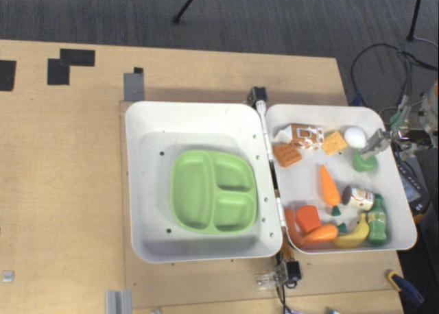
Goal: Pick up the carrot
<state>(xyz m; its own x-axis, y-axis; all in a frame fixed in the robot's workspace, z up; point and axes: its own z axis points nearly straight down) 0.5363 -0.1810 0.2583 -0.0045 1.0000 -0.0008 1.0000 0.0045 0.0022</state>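
Observation:
The carrot [329,184] is a small orange cone with a green top at its lower end. It lies in the middle of the right white bin [405,199], pointing up and down the view. My gripper [376,142] comes in over that bin's upper right rim, between a white egg [354,136] and a green round toy [365,163]. It stands up and to the right of the carrot, well apart from it. Nothing shows in its grasp.
Around the carrot lie a small bottle [362,199], a banana [353,236], a red block [308,218], a waffle [287,155] and a cracker [334,143]. The left bin [147,168] holds a green divided plate [212,191]. Cables hang off the bench at the right.

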